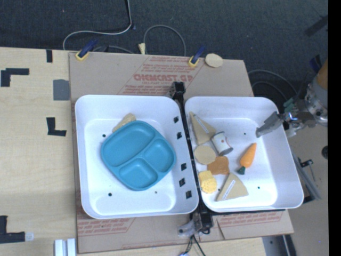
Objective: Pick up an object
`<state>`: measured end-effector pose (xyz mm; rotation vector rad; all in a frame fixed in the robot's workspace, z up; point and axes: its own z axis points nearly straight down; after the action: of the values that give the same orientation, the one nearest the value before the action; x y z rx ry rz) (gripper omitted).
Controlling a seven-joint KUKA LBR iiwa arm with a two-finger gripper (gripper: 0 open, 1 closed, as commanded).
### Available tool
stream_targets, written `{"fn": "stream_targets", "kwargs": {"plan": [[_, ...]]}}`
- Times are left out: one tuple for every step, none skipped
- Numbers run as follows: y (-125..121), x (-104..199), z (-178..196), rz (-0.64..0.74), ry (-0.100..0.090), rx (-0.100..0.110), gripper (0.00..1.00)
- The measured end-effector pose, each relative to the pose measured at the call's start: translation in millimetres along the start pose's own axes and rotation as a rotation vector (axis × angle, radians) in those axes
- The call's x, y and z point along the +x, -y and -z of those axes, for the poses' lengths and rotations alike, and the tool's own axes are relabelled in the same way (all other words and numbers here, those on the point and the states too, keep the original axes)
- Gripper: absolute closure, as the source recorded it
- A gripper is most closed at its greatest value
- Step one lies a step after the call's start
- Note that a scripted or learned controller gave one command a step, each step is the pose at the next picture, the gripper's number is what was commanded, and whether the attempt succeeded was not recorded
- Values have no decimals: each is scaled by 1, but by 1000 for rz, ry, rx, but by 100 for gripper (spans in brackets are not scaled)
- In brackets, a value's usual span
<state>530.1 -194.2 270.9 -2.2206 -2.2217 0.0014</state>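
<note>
The right bin holds several toy foods: an orange carrot, a grey and white cylinder, a tan wedge, a round tan disc, a brown piece, a yellow corn piece and a pale sandwich wedge. My gripper reaches in over the right bin's right rim and points down-left. It hangs up and to the right of the carrot, apart from it, and nothing is seen in its grasp.
The left bin carries a blue divided tray with a tan piece poking out from behind it. A black divider joins the bins. A tan disc lies on the cardboard behind.
</note>
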Motion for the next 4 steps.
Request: {"fn": "stream_targets", "kwargs": {"plan": [[-24, 51, -131, 4, -4, 8, 0], [-7, 90, -185, 2, -1, -4, 0], [-9, 88, -172, 0, 3, -11, 100], [-8, 88, -173, 0, 2, -9, 0]]}}
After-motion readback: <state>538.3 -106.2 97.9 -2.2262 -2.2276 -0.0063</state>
